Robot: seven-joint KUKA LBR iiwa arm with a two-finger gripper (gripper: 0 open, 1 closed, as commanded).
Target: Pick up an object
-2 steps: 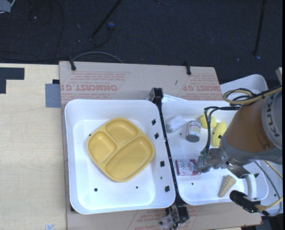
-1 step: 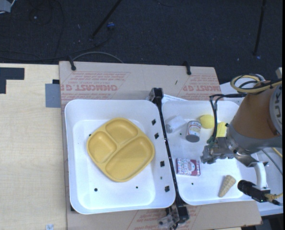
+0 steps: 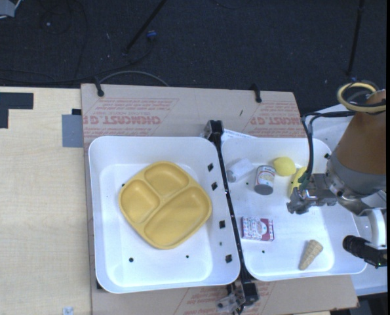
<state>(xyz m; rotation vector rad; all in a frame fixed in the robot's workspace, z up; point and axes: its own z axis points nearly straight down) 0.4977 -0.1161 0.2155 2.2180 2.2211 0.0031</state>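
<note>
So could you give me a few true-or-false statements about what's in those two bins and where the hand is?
1. The yellow divided plate lies in the left bin. True.
2. The ice cream cone stands on the plate. False: it lies in the right bin.
3. The small can is beside the lemon. True.
4. The hand is above the left bin. False: it is above the right one.

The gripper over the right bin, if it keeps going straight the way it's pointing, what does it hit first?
The gripper points leftward and down over the right bin. The small can lies nearest along that line, though it may meet bare bin floor first; depth is unclear from above.
</note>
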